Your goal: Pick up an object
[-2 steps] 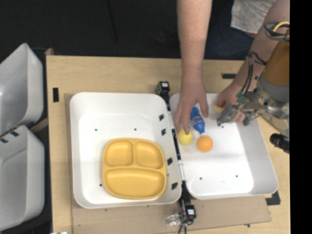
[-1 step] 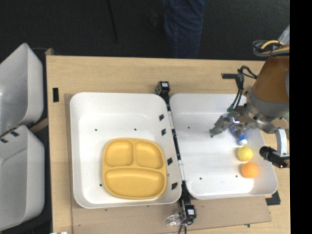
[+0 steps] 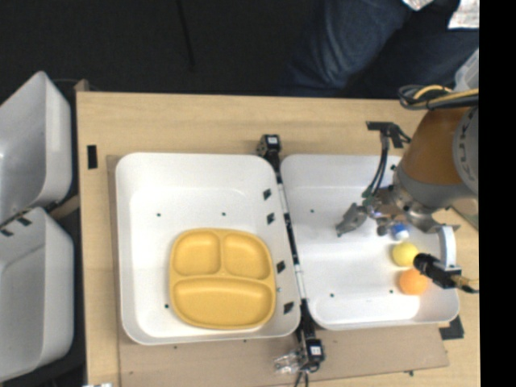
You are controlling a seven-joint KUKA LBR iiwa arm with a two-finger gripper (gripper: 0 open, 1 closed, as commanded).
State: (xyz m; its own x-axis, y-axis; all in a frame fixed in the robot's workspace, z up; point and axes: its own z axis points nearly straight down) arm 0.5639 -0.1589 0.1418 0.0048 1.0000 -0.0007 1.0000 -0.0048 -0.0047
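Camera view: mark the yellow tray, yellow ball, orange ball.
yellow tray [image 3: 222, 279], camera view, ridge between its compartments.
yellow ball [image 3: 404, 254], camera view, centre of the ball.
orange ball [image 3: 412, 283], camera view, its visible left half.

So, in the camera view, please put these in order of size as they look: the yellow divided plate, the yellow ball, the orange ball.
1. Yellow divided plate, by far the largest.
2. and 3. Yellow ball and orange ball: they look about alike, and the arm partly hides the orange one, so I do not rank them.
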